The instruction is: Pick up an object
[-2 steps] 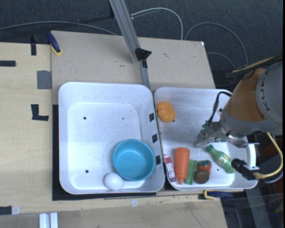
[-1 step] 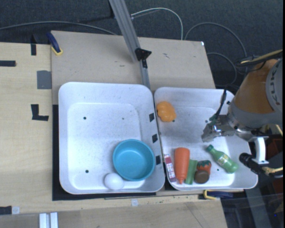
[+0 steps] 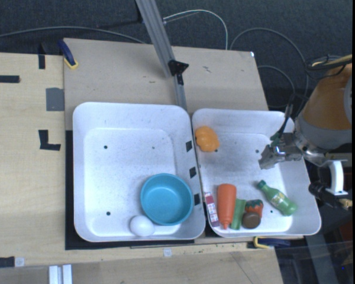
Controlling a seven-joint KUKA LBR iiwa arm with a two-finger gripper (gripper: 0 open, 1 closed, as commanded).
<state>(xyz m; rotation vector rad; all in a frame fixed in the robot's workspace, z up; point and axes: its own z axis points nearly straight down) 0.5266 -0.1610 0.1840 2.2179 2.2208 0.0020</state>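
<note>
My gripper (image 3: 271, 157) hangs over the right side of the right bin (image 3: 242, 126), with nothing seen between its fingers. Just below it a green bottle (image 3: 277, 198) lies on its side. An orange carrot (image 3: 226, 204) stands lengthwise near the bin's front wall, with a small green and brown item (image 3: 248, 213) beside it and a thin red and white stick (image 3: 211, 209) on its left. An orange fruit (image 3: 206, 138) rests at the bin's back left. In the left bin (image 3: 115, 120) sit a blue bowl (image 3: 165, 198) and a white ball (image 3: 142, 224).
A grey pole (image 3: 157, 28) slants across the back of the bench to a black clamp (image 3: 177, 68). Cables loop behind the right bin. The arm's orange band (image 3: 330, 102) sits at the right edge, beside the bin's right wall.
</note>
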